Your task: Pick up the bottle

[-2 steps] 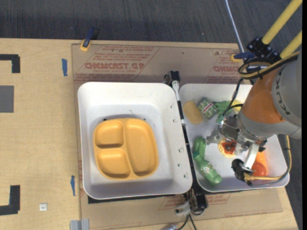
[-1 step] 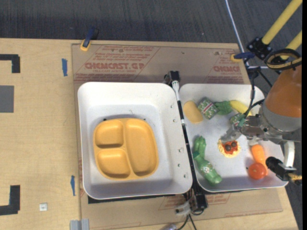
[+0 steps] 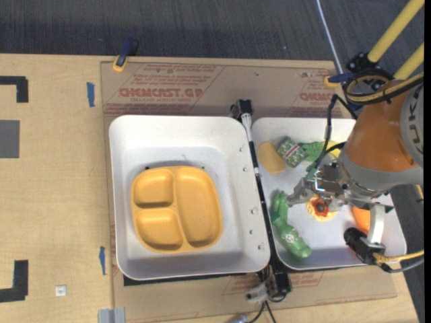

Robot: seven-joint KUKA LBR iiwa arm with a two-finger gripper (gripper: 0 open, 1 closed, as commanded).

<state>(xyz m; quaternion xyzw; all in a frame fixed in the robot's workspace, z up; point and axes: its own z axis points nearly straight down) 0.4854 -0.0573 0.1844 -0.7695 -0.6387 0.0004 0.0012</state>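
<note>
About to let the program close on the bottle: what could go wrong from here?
The gripper hangs beside the green bottle, not over it, so the grab may miss. A red-and-yellow toy sits right under the gripper and could get caught instead. The bottle lies near the right bin's wall, leaving little room.

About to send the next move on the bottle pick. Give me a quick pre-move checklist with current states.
1. Bottle located: ok. The green bottle lies on its side in the right bin, near the left wall.
2. Tool over the right bin: ok. The tool sits above the bin's middle.
3. Tool aligned with bottle: not ok. It is beside the bottle's upper end, not over it.
4. Bottle gripped: not ok. Nothing is seen between the fingers.
5. Finger opening: cannot tell.
6. Clutter near the tool: not ok. A red and yellow toy and a green box lie close by.
</note>
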